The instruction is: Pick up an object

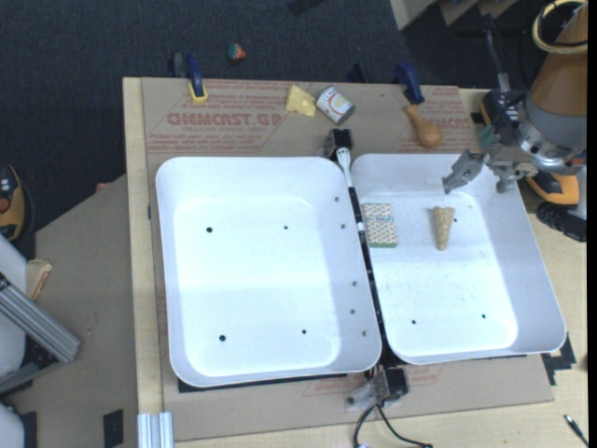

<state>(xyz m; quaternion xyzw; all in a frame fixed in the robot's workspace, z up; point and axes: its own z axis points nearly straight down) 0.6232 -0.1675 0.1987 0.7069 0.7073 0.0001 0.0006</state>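
Note:
In the right bin [522,278] lie two objects: a tan cone-shaped piece [441,226] near the middle of its far half, and a pale patterned rectangular block [380,225] close to the left wall. My gripper [484,175] hangs over the far right part of that bin, up and to the right of the cone, with its fingers spread apart and nothing between them. The left bin [177,278] holds no objects.
On the cardboard behind the bins lie a yellow wedge [300,101], a small white box [335,105] and an orange-brown wooden piece [424,127]. Blue clamps [195,77] grip the board's far edge. A tiny coloured item [237,52] sits on the carpet beyond.

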